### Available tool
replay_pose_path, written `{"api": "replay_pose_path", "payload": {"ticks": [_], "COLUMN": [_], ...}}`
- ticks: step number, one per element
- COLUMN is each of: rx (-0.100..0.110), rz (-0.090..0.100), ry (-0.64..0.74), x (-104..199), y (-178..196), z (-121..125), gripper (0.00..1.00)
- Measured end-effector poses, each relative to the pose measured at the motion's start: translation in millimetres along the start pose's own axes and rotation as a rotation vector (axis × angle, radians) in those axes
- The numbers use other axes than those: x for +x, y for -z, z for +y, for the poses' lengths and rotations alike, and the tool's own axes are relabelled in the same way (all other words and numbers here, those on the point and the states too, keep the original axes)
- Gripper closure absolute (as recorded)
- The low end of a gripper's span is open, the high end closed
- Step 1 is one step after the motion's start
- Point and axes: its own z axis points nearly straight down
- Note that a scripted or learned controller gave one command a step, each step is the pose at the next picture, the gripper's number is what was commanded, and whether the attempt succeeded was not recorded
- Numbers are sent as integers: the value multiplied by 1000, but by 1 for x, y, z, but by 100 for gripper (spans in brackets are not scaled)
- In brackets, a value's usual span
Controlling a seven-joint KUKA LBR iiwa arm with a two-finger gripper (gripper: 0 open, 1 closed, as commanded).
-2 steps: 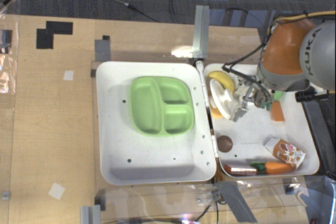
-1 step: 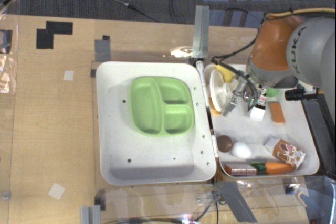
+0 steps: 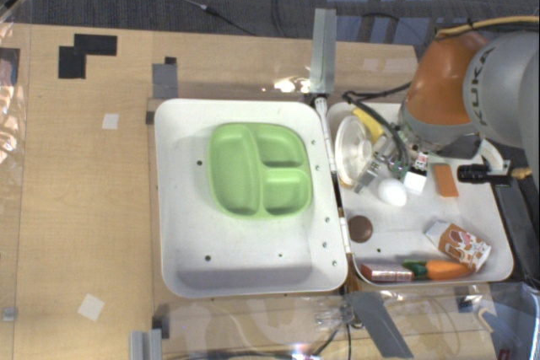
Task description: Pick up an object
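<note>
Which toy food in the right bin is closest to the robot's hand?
The white egg. It lies right beside the gripper, while the brown round piece, carrot and orange block sit farther off.

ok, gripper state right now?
Gripper: cannot be told; it is low in the right bin, beside the white egg.

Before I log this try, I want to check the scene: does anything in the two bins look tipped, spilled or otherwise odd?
One thing: the white bowl in the right bin stands on its edge against the left wall, beside the end effector. Nothing looks spilled; the green divided plate lies flat in the left bin.
</note>
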Motion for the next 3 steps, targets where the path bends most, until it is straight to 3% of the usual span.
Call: {"api": "replay_pose_path", "payload": {"ticks": [1,2,3], "rx": [0,-1,1], "rz": [-2,-8,-8], "ry": [246,324,330], "x": [-14,-8,4], "y": [22,-4,-4], "z": [-52,-29,-6], "gripper": [0,0,0]}}
